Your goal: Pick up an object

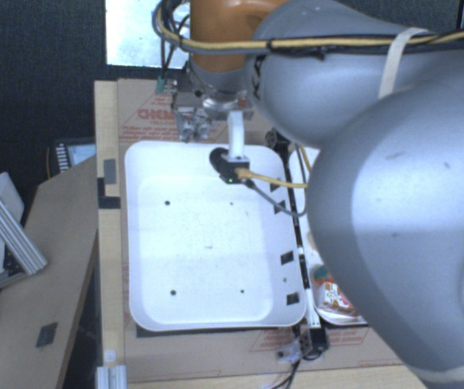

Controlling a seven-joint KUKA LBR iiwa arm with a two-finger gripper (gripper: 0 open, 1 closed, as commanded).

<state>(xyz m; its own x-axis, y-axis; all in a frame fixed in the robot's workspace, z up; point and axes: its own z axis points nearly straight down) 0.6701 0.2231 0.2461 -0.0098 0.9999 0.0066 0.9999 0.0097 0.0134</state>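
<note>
Dark wall panelling backs a bench topped with printed brown cardboard (pixel 138 113), on which the white bins sit.

Gripper (pixel 193 124): located at the far rim of the left bin (pixel 146 241), over the boundary between the bin's edge and the cardboard. It appears as a small metallic assembly beneath the wrist. Its opening cannot be made out from this angle, and nothing is seen held in it.

Adjacent fittings: a white post (pixel 236 132) descends just beside the gripper, ending in a small black module (pixel 226 167) with a green light, positioned over the bin's far right corner. A yellow cable (pixel 276 184) runs from that module toward the right.

Wrist: the orange band (pixel 232 10) sits directly above the gripper, with yellow and black cables looped around it.

Arm (pixel 393 217): the grey links occupy the right half of the view and cover most of the right bin (pixel 312 157), of which a white sliver shows.

Task item: one object (pixel 333 297), white with red and orange print, lies in the right bin near its front left corner, partly hidden under the arm. It is well apart from the gripper.

Left bin floor: a few small dark specks are noted.

Surroundings: an aluminium profile (pixel 5 225) leans at the left edge; a bright pale panel (pixel 134 23) stands behind the bench.
</note>
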